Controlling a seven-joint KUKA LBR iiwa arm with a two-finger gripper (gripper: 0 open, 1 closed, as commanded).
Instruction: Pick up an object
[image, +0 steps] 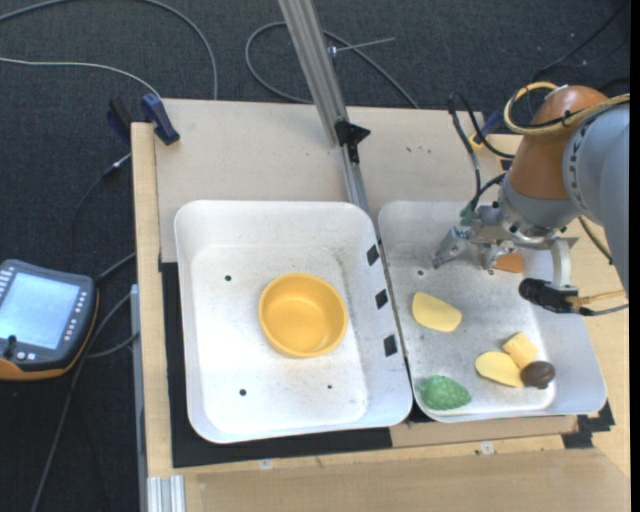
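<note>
We look down on a bench (250, 150) that carries two white bins side by side, the left bin (200, 240) the larger in view and the right bin (400, 225) partly covered by the arm (560, 150), which comes in from the right with its orange band above the wrist. The gripper (465, 245) hangs low over the far part of the right bin, and we cannot tell how it stands. A metal post (320, 80) slants across the bench toward the gap between the bins. Off the bench at the left lies a pendant (40, 315) with a lit screen. In the middle of the left bin sits a yellow bowl (303, 315), upright and well apart from the walls. In the right bin we find the smaller things: a pale yellow piece (437, 312) near the middle, just in front of the gripper and apart from it; a green lump (443, 392) by the near rim; a second yellow piece (498, 368) toward the near right corner, touching a short yellow cylinder (520, 348); and a dark brown ball (538, 374) just beside both. A small orange thing (508, 263) shows under the wrist, mostly hidden.
</note>
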